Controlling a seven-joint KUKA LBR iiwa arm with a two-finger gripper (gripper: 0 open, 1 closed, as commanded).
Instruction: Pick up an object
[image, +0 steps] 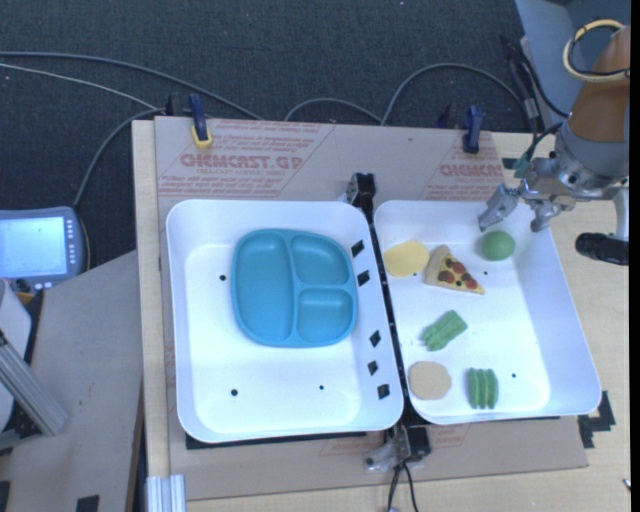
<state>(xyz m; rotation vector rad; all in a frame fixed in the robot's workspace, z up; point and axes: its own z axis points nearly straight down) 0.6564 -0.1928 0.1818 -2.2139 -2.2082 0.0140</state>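
We saw two shallow white bins side by side on the bench, and they held quite different loads. The left bin (200, 300) carried a single blue divided tray (295, 287), lying flat toward the bin's middle and slightly nearer its far edge, with three compartments that looked bare. The right bin (560, 330) held six small toy foods: a yellow disc (405, 258) near its far left corner, a pizza slice (453, 272) just beside that disc, a green ball (495, 245) toward the far right side, a light green leafy piece (443, 329) around the bin's middle, and, along the near edge, a tan round cookie (430, 380) with a dark green ridged piece (482, 388) close to its right. The gripper (520, 215) hung over the far right part of the right bin, its two fingers spread apart with nothing between them (the green ball lay just below and between the fingertips as we saw it, though we could not tell whether they touched it). The arm entered from the right, its orange band (605, 100) above the wrist.
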